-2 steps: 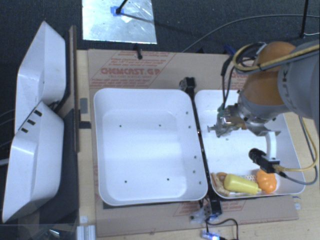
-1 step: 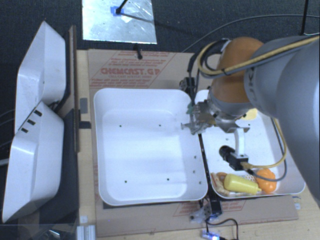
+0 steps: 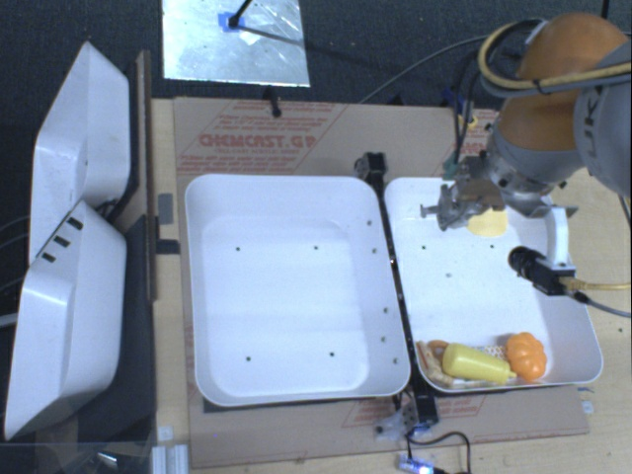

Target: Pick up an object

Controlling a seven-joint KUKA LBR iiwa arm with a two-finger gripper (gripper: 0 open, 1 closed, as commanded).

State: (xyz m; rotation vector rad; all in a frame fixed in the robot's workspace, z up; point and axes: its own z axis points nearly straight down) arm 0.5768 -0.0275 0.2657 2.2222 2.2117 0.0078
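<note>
With the jaws low in the right bin (image 3: 583, 294), just beside a pale yellow piece (image 3: 489, 223) and maybe touching it, though their state I cannot tell, they should settle squarely over that piece, well apart from the bottle (image 3: 477, 362) and orange (image 3: 526, 355).

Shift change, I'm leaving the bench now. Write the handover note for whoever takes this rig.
Gripper: low over the far end of the right bin, beside a pale yellow piece. Whether it grips that piece cannot be told from this view.
Things: the pale yellow piece lies at the far end of the right bin. At its near edge lie a yellow bottle-shaped item, an orange ball-like item and a mesh-like piece under them.
Done: no pick confirmed.
Left: get a firm hold on one thing and lift it.
</note>
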